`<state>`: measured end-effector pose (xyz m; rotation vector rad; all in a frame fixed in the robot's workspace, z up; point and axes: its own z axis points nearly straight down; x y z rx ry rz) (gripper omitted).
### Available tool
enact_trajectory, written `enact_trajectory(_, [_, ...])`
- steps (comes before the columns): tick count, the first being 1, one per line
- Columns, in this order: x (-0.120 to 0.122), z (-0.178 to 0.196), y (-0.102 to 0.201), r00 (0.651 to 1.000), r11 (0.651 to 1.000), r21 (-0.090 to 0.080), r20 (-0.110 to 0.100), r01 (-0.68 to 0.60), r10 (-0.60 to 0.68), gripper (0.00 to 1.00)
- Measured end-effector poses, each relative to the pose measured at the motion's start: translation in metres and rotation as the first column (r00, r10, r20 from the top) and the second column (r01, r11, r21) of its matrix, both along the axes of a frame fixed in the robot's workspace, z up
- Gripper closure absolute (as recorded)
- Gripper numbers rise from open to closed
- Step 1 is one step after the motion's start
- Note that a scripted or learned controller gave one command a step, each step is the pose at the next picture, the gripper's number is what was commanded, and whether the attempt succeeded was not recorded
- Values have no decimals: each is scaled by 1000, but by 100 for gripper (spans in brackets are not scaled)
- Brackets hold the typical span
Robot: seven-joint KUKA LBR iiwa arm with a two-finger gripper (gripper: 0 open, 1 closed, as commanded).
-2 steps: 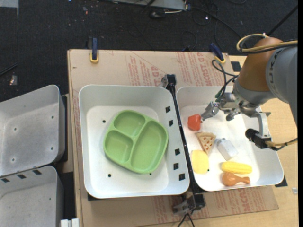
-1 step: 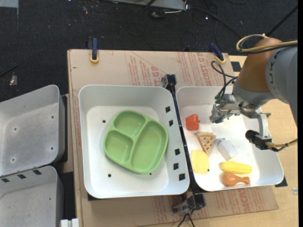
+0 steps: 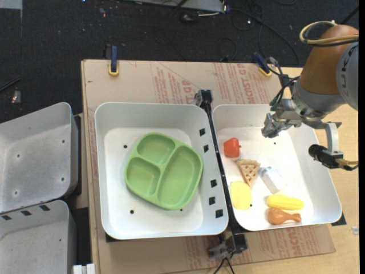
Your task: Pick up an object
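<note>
We see the tool (image 3: 271, 128) above the right bin (image 3: 319, 170), near the red toy (image 3: 231, 147); whether it is apart or together we cannot tell.

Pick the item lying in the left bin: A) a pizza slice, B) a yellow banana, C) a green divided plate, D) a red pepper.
C: the green divided plate sits alone in the left bin, while the small food toys lie in the right bin.

arm (image 3: 333, 67) cut off at right edge, fingers (image 3: 270, 129) too small/dark to tell gap
</note>
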<state>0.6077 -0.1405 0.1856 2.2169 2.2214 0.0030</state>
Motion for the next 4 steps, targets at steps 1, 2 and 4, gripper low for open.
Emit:
enact_trajectory(1, [4,62,3,1000,1000,0,1,-1,1,100])
enact_trajectory(2, [5,113,3,1000,1000,-1,3,-1,1,100])
enact_trajectory(4, [-11,106,98,1000,1000,1,-5,-4,4,100])
